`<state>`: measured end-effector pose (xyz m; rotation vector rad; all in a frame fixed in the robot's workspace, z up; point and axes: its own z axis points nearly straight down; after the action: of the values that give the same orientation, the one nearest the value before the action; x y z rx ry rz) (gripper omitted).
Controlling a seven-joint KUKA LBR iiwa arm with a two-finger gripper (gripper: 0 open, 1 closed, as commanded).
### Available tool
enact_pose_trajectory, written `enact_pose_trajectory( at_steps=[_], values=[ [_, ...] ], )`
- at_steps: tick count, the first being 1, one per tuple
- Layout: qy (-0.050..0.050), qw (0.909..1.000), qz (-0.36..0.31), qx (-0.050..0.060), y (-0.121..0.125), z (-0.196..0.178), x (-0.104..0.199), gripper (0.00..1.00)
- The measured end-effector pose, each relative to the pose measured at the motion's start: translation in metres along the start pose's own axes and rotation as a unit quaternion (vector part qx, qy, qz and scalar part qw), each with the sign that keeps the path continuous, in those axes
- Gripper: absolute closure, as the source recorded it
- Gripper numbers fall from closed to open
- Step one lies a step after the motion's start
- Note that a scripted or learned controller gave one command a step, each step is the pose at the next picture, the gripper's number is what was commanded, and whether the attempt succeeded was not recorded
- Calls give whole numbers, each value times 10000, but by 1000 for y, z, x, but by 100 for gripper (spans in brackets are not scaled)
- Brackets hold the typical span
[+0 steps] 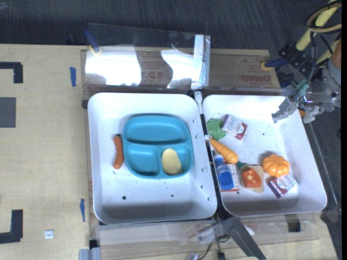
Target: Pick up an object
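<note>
My gripper (295, 107) hangs at the far right corner of the right bin (303, 145), above its rim, with nothing seen between the fingers. Well below and left of it lie an orange pumpkin-like toy (276, 165), a red and white packet (283, 184), a tomato-printed packet (251, 177), a blue bottle (223, 173), a carrot (224, 150), a green piece (215, 128) and a white and red packet (235, 128).
The left bin (103, 188) bears a blue divided plate (146, 140) holding a yellow egg-shaped piece (172, 161). An orange sausage-shaped toy (117, 151) lies left of the plate. A clear panel (162, 64) stands behind the bins.
</note>
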<state>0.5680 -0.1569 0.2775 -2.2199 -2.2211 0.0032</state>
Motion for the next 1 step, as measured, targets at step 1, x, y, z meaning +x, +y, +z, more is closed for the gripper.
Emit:
enact_pose_trajectory(
  at_steps=[1],
  values=[
    [3, 9998, -208, -3, -39, 185, 30, 0]
  ],
)
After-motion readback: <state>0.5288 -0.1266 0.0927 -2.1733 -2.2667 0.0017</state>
